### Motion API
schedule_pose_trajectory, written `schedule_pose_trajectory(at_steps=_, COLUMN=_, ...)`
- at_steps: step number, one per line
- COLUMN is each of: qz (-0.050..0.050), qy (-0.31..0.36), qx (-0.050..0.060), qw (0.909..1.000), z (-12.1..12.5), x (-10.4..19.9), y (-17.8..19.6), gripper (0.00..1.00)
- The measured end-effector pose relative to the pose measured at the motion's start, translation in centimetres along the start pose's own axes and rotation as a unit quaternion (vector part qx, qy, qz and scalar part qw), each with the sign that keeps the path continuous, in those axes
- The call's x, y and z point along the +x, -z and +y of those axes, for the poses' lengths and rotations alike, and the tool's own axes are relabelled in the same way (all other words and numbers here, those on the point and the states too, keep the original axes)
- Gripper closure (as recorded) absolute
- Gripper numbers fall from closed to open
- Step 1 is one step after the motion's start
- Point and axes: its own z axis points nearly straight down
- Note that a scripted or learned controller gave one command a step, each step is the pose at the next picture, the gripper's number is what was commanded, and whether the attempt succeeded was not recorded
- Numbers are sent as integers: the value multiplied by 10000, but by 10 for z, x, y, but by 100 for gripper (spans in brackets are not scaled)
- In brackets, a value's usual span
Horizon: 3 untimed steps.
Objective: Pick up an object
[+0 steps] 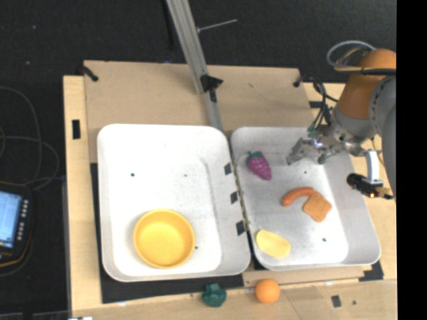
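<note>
The jaws [311, 151] hang spread open and empty over the far part of the right bin [357, 242], above bare white floor. Nearest them lie the purple grape bunch [259, 165], off to the view's left, and the orange sausage [297, 196], toward the near rim, its long axis running roughly across the bin. Just beside the sausage sits a toast-coloured piece [317, 208]; a pale yellow item [273, 243] lies nearer the front. The left bin [167, 145] holds a yellow bowl [164, 238]. No readable writing is visible.
</note>
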Motion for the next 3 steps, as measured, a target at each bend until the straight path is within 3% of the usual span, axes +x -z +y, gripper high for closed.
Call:
schedule_pose_trajectory(at_steps=1, qz=-15, qy=12, qx=-17, qw=10000, z=1, x=-1, y=12, gripper=100)
schedule_pose_trajectory(at_steps=3, qz=7, qy=-9, qx=-33, qw=10000, z=-3, x=-2, y=122, gripper=100)
